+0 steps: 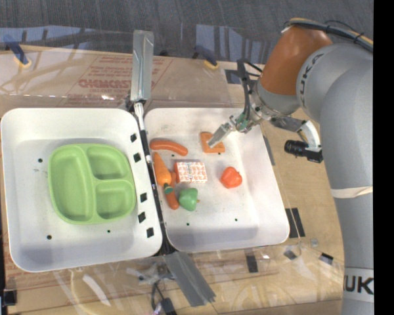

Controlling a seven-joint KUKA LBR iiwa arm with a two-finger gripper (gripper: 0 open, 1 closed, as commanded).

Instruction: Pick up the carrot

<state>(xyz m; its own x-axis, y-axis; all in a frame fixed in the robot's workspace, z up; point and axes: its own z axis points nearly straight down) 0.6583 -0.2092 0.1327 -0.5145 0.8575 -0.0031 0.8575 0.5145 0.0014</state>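
The carrot (162, 170) is a short orange piece lying lengthwise near the left wall of the right bin (262, 215), just below a red-orange sausage (169, 147). My gripper (216, 138) reaches in from the right and hangs low over a flat orange piece (213, 149) in the upper middle of that bin. It is a good hand's width to the right of the carrot and slightly farther back, and does not touch it.
Beside the carrot sit a small patterned box (191, 171), a green pepper (188, 199) and a small orange-red item (173, 200). A red-orange fruit (231, 177) lies mid-bin. The left bin (26, 241) holds a green divided tray (92, 182).
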